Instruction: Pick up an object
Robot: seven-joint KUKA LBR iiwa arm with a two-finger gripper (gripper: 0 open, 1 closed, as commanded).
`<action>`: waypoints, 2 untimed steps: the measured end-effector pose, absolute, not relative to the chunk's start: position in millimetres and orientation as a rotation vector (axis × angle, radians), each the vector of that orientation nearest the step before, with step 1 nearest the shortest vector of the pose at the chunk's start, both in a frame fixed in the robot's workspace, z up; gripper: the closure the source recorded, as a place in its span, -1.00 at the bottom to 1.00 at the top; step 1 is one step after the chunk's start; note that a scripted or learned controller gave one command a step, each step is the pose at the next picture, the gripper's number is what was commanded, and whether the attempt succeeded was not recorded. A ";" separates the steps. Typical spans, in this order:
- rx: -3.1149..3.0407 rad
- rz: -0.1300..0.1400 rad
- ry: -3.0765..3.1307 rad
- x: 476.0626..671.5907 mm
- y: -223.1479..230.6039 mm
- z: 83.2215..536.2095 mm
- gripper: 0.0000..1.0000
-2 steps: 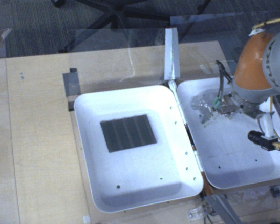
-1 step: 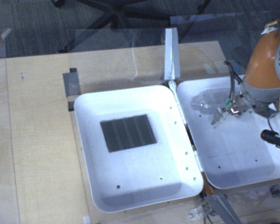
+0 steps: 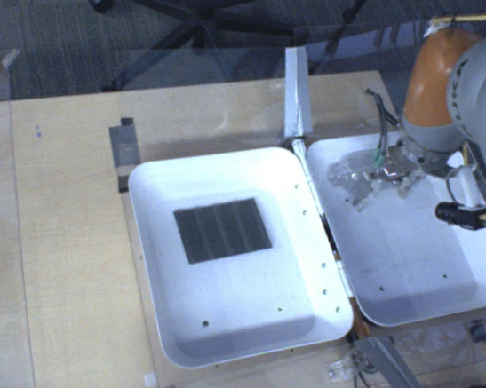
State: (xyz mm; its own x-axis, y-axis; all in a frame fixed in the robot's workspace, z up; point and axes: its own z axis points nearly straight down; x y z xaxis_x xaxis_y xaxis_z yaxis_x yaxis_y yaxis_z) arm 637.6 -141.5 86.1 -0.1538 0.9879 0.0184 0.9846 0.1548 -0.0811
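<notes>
Lying flat in the middle of the left bin [image 3: 168, 333], a dark ribbed rectangular pad [image 3: 223, 230] was the one plain candidate for the pick, square to the bin walls and well apart from every rim, which should have left room for a descent from above. Being so thin and flat, it would probably have been awkward to pinch, since little of it stood up from the floor. The gripper [image 3: 360, 183] was not near it: it hung over the upper left part of the right bin [image 3: 437, 296], close to the wall that divides the two bins, looking pale and translucent against the white floor. Whether the jaws were released or clenched could not be told from this slanted view, and nothing could be seen between them. The arm [image 3: 439, 89], grey with its orange band, came in from the right edge with cables trailing beside the wrist. Judged from this, the pick was not yet made; the arm would have had to cross the dividing wall to reach the pad. Both bins sat side by side on the wooden desk [image 3: 64, 259], and a black office chair base [image 3: 199, 11] stood beyond it on the carpet.
</notes>
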 end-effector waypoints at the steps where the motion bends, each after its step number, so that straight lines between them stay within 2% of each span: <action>1: -1.994 0.079 -2.343 637.7 -142.4 95.9 1.00; 2: -1.993 0.079 -2.343 637.8 -141.6 95.6 -1.00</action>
